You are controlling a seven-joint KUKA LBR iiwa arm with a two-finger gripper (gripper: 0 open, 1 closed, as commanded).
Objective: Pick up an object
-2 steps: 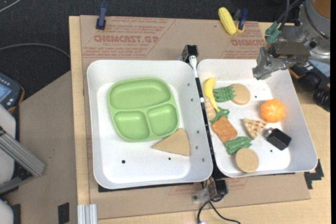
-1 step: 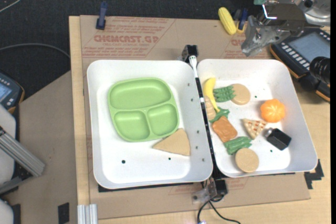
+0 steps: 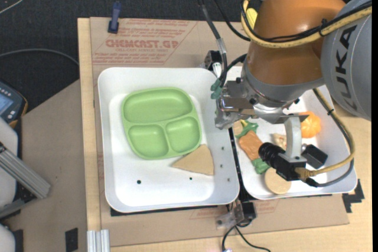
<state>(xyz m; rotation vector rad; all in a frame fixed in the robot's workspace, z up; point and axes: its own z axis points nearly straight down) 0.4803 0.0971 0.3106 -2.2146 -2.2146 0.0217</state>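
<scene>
Clutter fills the right bin [image 3: 345, 144]: a carrot [image 3: 250, 145], an orange [image 3: 310, 124] and a tan disc [image 3: 277, 184], so the arm hangs over it to choose. The gripper [image 3: 243, 121] sits low beside the carrot, and I cannot tell its opening. A green tray [image 3: 159, 122] and wedge [image 3: 195, 162] lie in the left bin [image 3: 115, 127].

Two shallow white bins [image 3: 112, 127] [image 3: 339, 177]; left of the gripper, one green three-compartment plastic tray [image 3: 160, 123] and one tan wedge [image 3: 195, 161]; beneath it, one orange carrot toy [image 3: 250, 144], one orange ball [image 3: 310, 124], one tan disc [image 3: 277, 184]
</scene>
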